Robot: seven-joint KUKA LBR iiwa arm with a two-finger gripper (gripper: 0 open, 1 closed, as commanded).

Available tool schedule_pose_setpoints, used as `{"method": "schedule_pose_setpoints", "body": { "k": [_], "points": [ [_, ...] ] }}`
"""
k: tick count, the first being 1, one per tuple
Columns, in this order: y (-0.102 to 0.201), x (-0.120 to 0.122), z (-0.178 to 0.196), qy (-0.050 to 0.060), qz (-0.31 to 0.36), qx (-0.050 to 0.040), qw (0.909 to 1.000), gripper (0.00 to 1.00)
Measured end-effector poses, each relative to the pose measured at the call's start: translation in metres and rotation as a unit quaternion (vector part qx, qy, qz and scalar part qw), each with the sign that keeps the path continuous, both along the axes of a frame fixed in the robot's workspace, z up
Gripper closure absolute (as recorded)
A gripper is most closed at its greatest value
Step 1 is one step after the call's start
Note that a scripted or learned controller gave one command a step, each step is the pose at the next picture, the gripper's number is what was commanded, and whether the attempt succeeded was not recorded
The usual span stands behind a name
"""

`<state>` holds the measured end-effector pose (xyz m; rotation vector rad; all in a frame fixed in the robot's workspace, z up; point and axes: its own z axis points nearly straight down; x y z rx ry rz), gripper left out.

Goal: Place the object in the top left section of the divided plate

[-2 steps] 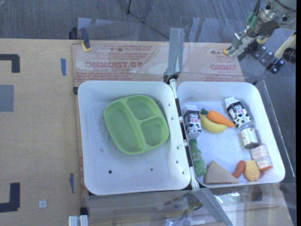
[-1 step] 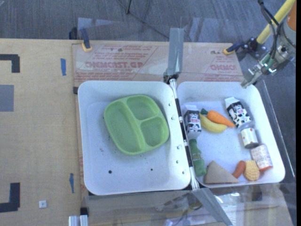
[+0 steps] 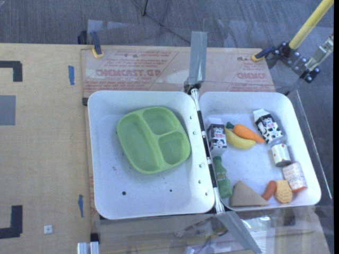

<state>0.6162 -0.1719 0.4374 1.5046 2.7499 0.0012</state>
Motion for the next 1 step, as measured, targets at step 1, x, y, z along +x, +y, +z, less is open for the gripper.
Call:
{"method": "schedule_pose_setpoints", "body": {
  "k": [1],
  "points": [
    [-0.052, 0.0197, -0.075, 0.001, 0.037, -0.0001, 0.9993, 1.0]
  ]
}}
